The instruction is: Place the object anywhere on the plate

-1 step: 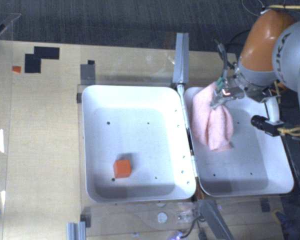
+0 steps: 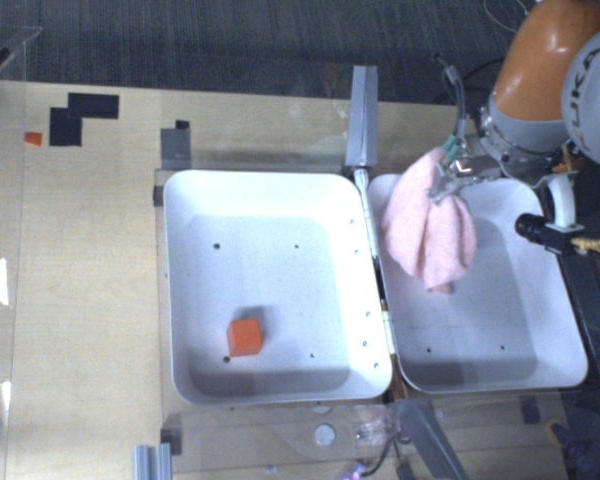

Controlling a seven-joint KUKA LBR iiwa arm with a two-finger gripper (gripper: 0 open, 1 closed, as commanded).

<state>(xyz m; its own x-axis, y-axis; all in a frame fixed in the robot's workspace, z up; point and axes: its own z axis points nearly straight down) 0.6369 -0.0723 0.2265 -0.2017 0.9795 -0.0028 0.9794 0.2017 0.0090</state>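
I see the gripper (image 2: 450, 173) above the far-left corner of the right bin (image 2: 540, 368), with a pink cloth (image 2: 430, 230) hanging from it. The top of the cloth is bunched up between the fingers, so I read them as pinched on it; the rest droops in a loose fold over the bin's left side, close to the rim shared with the left bin (image 2: 280, 208). Whether the lowest fold touches the bin floor or hangs just clear of it, I cannot tell from this slant.

In the left bin an orange block (image 2: 245, 337) sits near the front edge, left of centre, well apart from the cloth. I cannot make out any plate in either bin, so the target is unclear to me.

My judgement: I am in the carry step, the cloth lifted and not yet set down. The next move calls for keeping the pinch firm while carrying the cloth to wherever the plate is, high enough that the trailing fold does not snag on the shared rim, then lowering and letting go.
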